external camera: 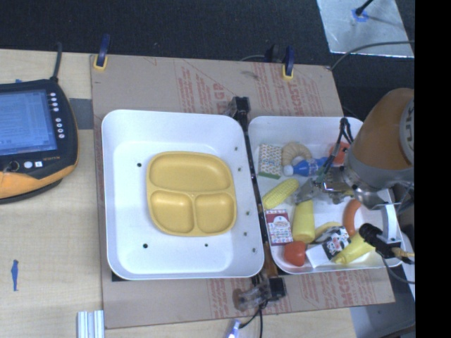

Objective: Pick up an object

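The right bin (282, 122) holds several small items. Among them are a corn cob (280, 189), a yellow bottle (304, 220), a red box (279, 227), a red tomato (295, 253), a blue bottle (303, 167), a tan bread ring (296, 151) and a green-white packet (269, 159). My gripper (318, 186) is low inside this bin, just right of the corn cob and above the yellow bottle. The grey and orange wrist (377, 146) hides the bin's right side. I cannot make out anything held.
The left bin (113, 189) carries a yellow divided plate (190, 192). A tablet controller (28, 136) lies at the far left of the bench. A yellow item (356, 251) and an orange ring (350, 217) sit at the right bin's near right corner.
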{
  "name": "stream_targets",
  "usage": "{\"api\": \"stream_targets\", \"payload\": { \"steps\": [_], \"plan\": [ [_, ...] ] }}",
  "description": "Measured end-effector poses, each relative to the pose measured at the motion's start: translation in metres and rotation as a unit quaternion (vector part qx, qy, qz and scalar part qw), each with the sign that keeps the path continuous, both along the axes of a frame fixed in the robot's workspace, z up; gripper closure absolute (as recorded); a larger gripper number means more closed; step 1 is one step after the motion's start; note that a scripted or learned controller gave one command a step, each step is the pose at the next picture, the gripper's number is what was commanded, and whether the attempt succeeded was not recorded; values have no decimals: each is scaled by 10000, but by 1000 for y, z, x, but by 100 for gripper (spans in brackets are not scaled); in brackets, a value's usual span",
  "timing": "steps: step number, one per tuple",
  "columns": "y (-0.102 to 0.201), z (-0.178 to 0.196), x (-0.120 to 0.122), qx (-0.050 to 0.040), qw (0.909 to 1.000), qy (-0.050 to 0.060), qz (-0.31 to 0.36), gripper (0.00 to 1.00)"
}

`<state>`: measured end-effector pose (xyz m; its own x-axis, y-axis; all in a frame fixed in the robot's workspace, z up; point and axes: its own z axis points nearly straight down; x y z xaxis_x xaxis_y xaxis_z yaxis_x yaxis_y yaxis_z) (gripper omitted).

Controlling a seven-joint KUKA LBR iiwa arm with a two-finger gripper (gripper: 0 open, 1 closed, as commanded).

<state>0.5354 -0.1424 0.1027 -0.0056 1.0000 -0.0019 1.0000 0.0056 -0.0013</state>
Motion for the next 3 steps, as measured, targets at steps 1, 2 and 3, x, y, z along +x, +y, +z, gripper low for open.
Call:
{"api": "stream_targets", "payload": {
  "steps": [1,2,3],
  "plan": [
    [-1,11,1,-6,10000,-1,18,100],
    [73,91,4,13,10000,-13,6,100],
    [73,90,4,10,10000,-8,0,0]
  ]
}}
